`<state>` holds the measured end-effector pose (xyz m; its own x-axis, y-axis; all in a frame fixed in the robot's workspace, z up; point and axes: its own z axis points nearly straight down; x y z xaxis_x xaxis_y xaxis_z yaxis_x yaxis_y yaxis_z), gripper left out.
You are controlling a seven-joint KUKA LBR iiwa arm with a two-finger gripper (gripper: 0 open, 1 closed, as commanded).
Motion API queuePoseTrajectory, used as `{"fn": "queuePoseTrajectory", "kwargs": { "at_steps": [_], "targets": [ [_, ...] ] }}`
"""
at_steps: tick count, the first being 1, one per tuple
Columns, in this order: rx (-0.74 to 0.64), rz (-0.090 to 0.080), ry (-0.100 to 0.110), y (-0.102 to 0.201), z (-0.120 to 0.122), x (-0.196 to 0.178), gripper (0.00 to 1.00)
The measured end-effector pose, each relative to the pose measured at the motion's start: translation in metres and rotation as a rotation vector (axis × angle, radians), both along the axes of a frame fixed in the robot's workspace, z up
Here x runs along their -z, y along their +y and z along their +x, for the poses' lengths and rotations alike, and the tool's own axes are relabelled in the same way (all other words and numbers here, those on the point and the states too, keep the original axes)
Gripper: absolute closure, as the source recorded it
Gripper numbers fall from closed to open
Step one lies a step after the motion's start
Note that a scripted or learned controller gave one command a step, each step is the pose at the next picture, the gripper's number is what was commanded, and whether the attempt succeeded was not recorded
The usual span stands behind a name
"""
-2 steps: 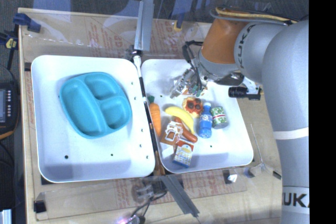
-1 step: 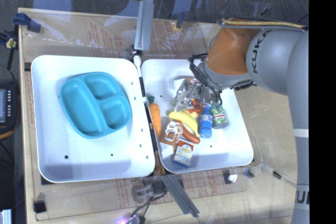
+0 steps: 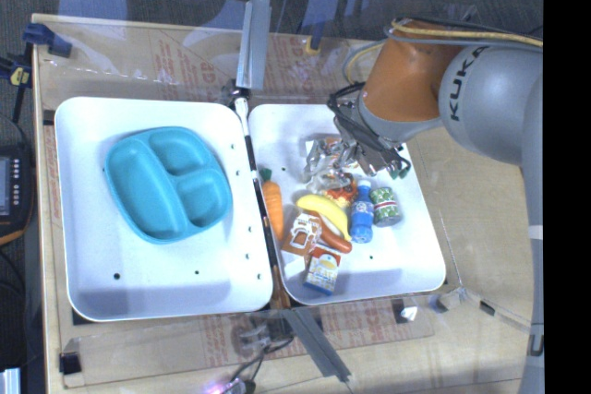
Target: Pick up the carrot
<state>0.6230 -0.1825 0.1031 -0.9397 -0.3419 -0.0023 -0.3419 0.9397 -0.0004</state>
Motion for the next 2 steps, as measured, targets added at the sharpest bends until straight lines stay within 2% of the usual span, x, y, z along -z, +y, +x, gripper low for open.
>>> {"fn": "queuePoseTrajectory", "kwargs": {
  "at_steps": [1,2],
  "targets": [
    [-0.312,-0.003,-0.005,-0.0209,0.0231,0.0075,1.00],
    [-0.731,-0.003,-0.002,-0.0270,0.0160,0.0082,1.00]
  ]
}}
